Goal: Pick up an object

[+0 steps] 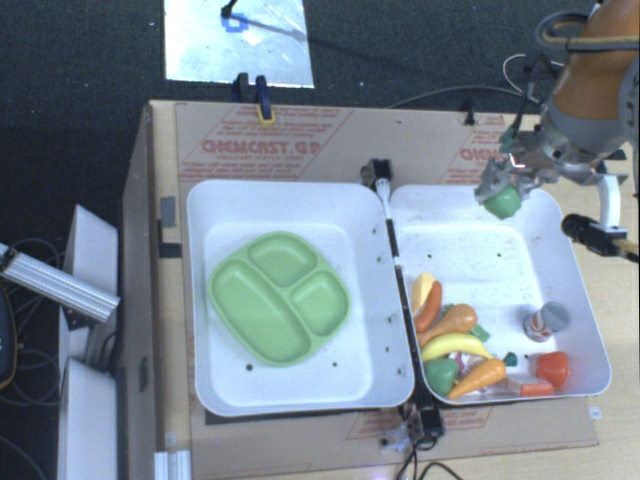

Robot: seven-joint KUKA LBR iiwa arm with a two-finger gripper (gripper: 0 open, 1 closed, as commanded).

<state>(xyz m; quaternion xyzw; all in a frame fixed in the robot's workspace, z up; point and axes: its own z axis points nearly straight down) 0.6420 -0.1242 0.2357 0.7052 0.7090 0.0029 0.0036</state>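
Arm (590, 63) comes in top right, upper part cut off by the frame edge. Gripper (500, 190) sits over the far edge of the right bin (580, 298), closed on a green item (503, 203). Item is round-ish, can't tell what it is; its top is hidden by the fingers, and it's clear of the bin floor.

Rest of the right bin: pile of toy food in the near corner by the divider. Banana (452, 347) lies across the middle, two carrots (478, 374) touching it, more orange/yellow pieces behind, partly overlapping so shapes are hard to separate. Something green (441, 373) mostly buried under the banana. Red piece (552, 367) near the right wall, small grey and red can (546, 321) just behind it, label too small to read.

Left bin (230, 378): green divided plate (279, 297), three compartments.

Cardboard (300, 138) under the bins has red print, roughly "CHEMCAST", rest unreadable. Shiny sheet (238, 28) on the floor beyond the bench, glare washes it out.
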